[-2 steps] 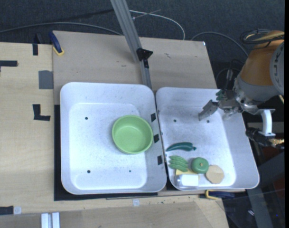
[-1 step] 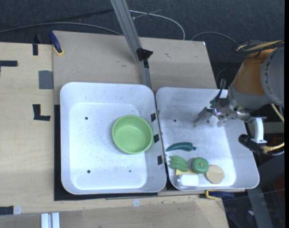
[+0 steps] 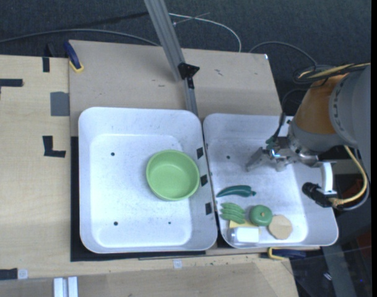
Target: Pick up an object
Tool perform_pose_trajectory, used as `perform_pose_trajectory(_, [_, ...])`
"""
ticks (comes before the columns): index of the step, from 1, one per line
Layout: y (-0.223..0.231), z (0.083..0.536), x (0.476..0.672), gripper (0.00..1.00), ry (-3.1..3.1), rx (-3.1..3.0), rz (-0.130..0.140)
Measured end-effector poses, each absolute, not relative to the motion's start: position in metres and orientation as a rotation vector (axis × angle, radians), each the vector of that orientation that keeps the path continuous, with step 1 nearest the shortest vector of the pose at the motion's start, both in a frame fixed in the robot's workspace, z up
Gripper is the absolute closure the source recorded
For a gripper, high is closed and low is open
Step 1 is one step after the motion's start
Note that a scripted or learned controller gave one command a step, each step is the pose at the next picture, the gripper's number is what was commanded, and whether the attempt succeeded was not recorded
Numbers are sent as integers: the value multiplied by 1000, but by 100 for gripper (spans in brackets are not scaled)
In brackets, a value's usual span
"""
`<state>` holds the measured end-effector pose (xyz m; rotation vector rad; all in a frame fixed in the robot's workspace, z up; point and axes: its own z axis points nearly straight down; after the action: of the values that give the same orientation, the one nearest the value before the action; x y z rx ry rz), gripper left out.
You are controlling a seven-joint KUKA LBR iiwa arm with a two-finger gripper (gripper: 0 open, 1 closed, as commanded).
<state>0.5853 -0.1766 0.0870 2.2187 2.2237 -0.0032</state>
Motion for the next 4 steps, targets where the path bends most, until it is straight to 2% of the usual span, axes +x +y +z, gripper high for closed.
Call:
perform_pose_trajectory(1, [-176, 98, 585, 100, 2226, 2220, -4])
perform_pose_trajectory(3, [-174, 214, 591, 100, 2221, 2217, 3])
perform_pose_trajectory(4, [-132, 211, 575, 100, 2227, 2218, -2])
